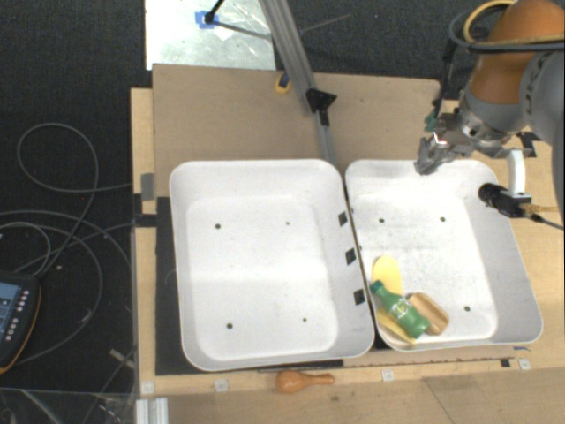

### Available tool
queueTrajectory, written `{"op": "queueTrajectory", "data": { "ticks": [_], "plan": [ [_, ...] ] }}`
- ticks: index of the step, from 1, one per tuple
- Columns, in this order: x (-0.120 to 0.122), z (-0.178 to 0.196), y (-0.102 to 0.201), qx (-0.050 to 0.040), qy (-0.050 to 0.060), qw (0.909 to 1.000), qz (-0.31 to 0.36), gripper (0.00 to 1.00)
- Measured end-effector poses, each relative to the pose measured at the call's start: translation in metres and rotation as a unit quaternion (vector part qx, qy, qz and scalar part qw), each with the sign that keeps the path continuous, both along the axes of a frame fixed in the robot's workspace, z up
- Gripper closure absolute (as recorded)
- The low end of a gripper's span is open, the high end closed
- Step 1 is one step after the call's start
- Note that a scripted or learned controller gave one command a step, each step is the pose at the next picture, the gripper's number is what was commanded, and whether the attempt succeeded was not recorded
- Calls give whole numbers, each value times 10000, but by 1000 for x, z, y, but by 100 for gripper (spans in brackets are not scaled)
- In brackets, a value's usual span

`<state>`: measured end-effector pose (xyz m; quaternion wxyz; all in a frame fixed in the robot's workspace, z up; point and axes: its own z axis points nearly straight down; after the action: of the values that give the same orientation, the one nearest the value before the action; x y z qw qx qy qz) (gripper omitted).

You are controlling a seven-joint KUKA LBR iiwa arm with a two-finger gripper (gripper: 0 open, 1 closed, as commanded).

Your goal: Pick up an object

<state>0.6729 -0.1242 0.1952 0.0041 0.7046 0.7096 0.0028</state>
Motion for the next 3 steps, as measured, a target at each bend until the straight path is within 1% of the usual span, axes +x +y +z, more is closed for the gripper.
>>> {"op": "queueTrajectory", "data": {
  "ticks": [1, 2, 3],
  "plan": [
    [2, 56, 0, 1, 5, 10000, 1, 100],
    [-7, 63, 52, 18, 36, 10000, 19, 100],
    [-18, 63, 114, 23, 43, 10000, 23, 100]
  ]
}}
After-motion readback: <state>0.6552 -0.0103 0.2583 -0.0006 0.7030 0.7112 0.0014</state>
